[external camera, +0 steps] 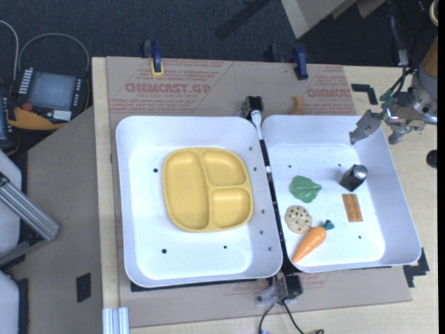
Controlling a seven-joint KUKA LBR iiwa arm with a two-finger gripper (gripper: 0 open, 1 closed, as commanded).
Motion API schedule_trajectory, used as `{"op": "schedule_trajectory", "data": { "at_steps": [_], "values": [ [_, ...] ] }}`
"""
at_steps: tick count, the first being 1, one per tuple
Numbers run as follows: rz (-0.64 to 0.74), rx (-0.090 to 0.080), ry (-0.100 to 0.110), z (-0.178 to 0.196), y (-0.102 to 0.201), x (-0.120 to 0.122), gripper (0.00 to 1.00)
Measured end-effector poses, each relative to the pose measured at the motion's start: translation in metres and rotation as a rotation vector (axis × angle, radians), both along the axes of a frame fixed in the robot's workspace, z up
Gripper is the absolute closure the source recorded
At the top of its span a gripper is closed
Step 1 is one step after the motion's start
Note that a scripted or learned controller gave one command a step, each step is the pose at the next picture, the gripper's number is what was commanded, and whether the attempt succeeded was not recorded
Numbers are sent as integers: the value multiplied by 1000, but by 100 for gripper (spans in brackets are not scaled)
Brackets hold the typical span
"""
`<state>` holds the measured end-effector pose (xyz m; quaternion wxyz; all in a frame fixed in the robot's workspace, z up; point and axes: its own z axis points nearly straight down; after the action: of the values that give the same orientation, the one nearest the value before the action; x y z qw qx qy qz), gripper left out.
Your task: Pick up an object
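Observation:
In the right bin (327,141) lie a green leaf-shaped piece (304,188), a chocolate-chip cookie (298,218), an orange carrot (310,241), a brown wafer bar (352,207) and a small dark cylinder (353,177). My gripper (379,128) hangs over the bin's far right corner, above and to the right of the dark cylinder. Its two fingers (362,128) are spread apart with nothing between them.
The left bin (139,186) holds a yellow divided plate (207,188). A black hinge strip (266,169) runs between the bins. Blue clamps (156,54) grip the cardboard base at the back. A pendant with a screen (49,92) lies at the far left.

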<state>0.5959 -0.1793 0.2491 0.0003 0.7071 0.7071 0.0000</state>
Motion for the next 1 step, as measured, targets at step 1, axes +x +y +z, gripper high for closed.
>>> {"op": "schedule_trajectory", "data": {
  "at_steps": [1],
  "values": [
    [0, 3, 8, -63, 5, -3, 0]
  ]
}}
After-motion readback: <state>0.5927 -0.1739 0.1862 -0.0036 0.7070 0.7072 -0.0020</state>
